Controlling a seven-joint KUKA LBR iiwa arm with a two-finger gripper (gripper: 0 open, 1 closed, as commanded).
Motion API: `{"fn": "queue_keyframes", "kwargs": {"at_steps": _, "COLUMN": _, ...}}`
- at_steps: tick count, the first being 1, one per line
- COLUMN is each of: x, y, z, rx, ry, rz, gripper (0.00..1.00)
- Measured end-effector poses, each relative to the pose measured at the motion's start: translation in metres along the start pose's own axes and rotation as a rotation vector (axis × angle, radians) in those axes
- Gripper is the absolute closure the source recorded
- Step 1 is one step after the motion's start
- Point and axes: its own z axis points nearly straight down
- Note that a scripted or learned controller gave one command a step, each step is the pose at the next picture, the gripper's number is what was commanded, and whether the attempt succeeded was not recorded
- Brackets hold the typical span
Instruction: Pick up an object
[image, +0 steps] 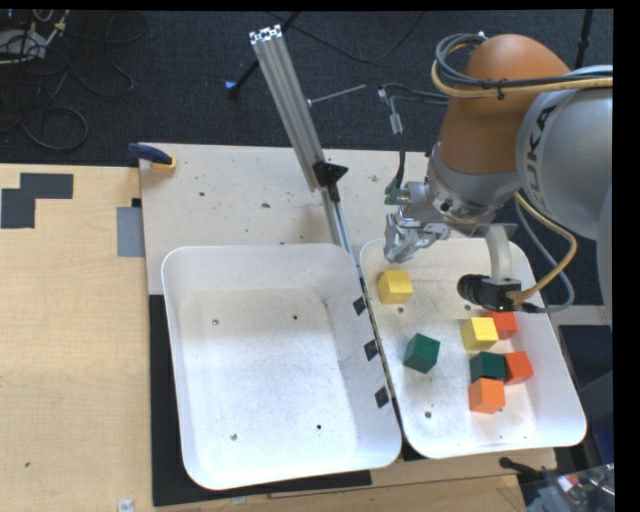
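Observation:
My gripper (400, 249) hangs over the far left part of the right bin (450, 440), just above and behind a yellow cube (395, 286). Nothing shows between its fingers, and it stands apart from the cube. A dark green cube (421, 352) lies near the bin's middle. To the right sits a cluster: a second yellow cube (480, 332), an orange-red cube (505, 323) behind it, a dark green cube (488, 366), an orange-red cube (518, 367) and an orange cube (486, 396).
The left bin (270, 370) lies beside the right one, with black clips along the shared wall. A slanted aluminium bar (300, 120) rises behind the bins. A blue and yellow clamp (152, 156) sits at the bench's far left corner.

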Motion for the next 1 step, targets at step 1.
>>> {"fn": "queue_keyframes", "kwargs": {"at_steps": 1, "x": 0.0535, "y": -0.0052, "z": 0.0018, "rx": 0.001, "ry": 0.000, "rz": 0.000, "gripper": 1.00}}
